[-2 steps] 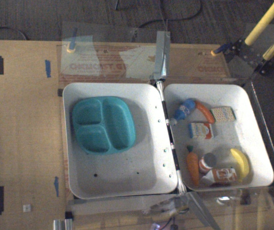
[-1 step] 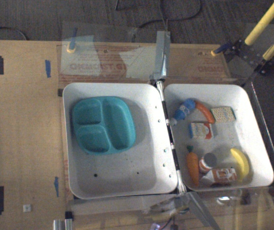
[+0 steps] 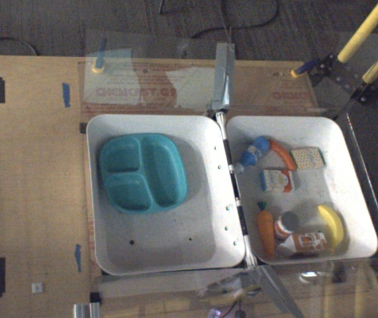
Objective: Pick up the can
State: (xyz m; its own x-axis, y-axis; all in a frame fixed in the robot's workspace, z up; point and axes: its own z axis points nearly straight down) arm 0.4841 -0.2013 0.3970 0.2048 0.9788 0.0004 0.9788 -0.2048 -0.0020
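Observation:
The can (image 3: 286, 224) lies in the right bin (image 3: 354, 177), near its front edge. It is small, with a grey end and a white and red label. An orange carrot (image 3: 265, 233) touches its left side and a yellow banana (image 3: 333, 225) curves to its right. A white and orange carton (image 3: 304, 243) lies right in front of it, touching or nearly touching it.
Further back in the right bin are a blue bottle (image 3: 253, 152), an orange-red sausage shape (image 3: 283, 155), a patterned box (image 3: 307, 158) and a small carton (image 3: 277, 180). The left bin (image 3: 169, 244) holds a teal divided plate (image 3: 142, 172). Yellow-handled tools (image 3: 367, 32) stand at the back right.

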